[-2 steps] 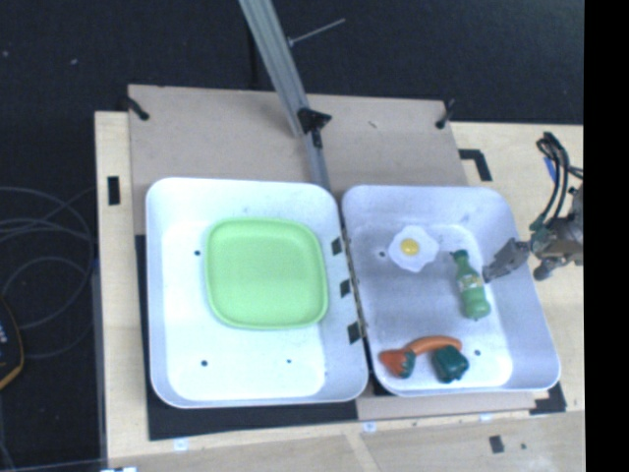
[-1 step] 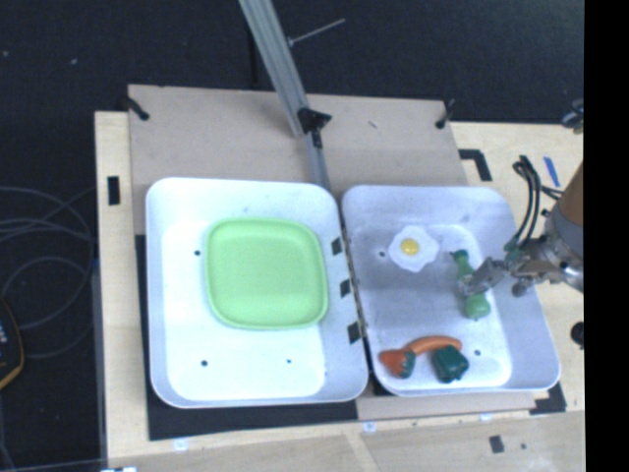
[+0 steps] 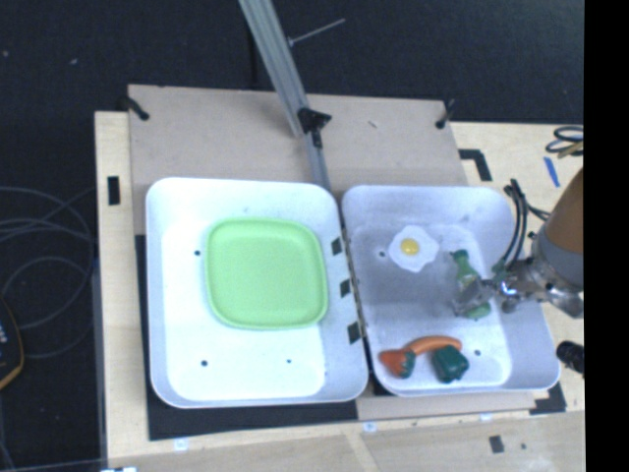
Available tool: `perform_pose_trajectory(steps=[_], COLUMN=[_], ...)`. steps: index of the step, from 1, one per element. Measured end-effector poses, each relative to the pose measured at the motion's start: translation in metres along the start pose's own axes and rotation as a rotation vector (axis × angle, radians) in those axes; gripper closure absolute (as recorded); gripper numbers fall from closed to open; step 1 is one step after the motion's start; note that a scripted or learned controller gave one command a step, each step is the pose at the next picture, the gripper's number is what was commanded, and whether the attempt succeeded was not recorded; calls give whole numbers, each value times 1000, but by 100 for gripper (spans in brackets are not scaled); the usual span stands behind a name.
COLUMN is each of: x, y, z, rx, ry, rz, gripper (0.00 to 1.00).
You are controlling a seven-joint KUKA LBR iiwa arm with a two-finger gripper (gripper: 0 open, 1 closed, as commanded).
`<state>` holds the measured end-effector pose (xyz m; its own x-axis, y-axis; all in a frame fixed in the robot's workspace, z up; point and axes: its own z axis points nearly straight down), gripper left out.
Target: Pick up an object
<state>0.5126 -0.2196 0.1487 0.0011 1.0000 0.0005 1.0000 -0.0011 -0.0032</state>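
One claw (image 3: 470,293) hangs in the right bin (image 3: 491,205), its opening impossible to tell; a green object (image 3: 461,263) lies touching it, the fried egg (image 3: 413,249) just beyond.

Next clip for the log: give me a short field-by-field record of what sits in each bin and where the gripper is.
left bin: green square plate, lying flat
right bin: fried egg toy, orange carrot-like toy, dark green toy, green object by the gripper
gripper: low over the right side of the right bin
grasp: cannot tell from this view
arm: enters from the view's right
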Motion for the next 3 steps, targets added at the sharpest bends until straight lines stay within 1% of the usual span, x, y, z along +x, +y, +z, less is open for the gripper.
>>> perform_pose_trajectory(steps=[1,2,3], x=[-1,-1,-4], y=[0,1,-7], z=[48,36,-19], rx=[-4,-8,-9], ry=[-1,-2,-3], rz=[0,1,0], gripper=[0,100,100])
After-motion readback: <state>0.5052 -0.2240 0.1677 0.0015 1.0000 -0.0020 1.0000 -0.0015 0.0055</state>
